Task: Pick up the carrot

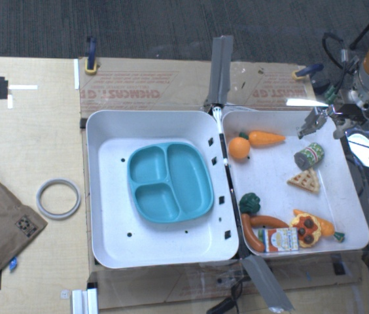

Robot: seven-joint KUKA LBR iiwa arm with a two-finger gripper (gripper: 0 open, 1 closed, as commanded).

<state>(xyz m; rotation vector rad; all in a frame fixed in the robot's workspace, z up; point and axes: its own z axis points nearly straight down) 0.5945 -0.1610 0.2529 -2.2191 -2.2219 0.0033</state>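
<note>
The carrot (pixel 266 137) lies at the far end of the right bin (pixel 356 195), just beside an orange (pixel 239 148), while the gripper (pixel 315 121) hovers to the carrot's right near the far rim — fingers spread, nothing between them — above a green can (pixel 309 156) and a waffle wedge (pixel 305 181).

We see dark carpet (pixel 139 18) at the far side and a pale wooden bench (pixel 21 142) at left.
</note>
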